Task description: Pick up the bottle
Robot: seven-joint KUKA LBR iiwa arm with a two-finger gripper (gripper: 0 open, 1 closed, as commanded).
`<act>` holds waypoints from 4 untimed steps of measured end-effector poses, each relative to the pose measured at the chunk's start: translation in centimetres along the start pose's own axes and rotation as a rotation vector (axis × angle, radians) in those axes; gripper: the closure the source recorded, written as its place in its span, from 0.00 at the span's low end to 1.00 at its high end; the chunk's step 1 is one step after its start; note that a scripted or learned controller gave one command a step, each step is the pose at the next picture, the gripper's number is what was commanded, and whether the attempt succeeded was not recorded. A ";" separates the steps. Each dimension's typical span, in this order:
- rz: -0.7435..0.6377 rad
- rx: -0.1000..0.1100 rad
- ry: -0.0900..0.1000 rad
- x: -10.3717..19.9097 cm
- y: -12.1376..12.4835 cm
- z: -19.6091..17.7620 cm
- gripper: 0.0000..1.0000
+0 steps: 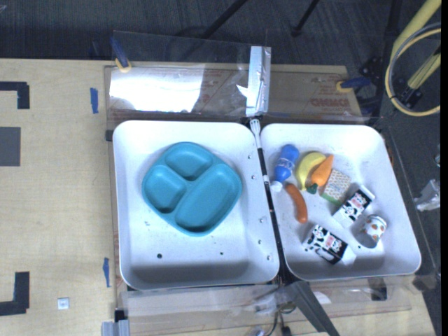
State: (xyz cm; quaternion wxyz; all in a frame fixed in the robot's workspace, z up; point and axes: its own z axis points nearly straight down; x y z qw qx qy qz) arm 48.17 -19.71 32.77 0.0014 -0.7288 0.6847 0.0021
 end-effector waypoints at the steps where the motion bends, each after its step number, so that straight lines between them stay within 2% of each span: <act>1: -0.246 -0.002 -0.001 0.6 0.1 -10.6 1.00; 2: -0.526 -0.007 -0.004 1.3 -0.8 -3.7 1.00; 3: -0.847 -0.002 -0.002 1.7 0.1 -2.7 1.00; 4: -1.312 0.002 -0.002 1.1 -1.6 -4.0 1.00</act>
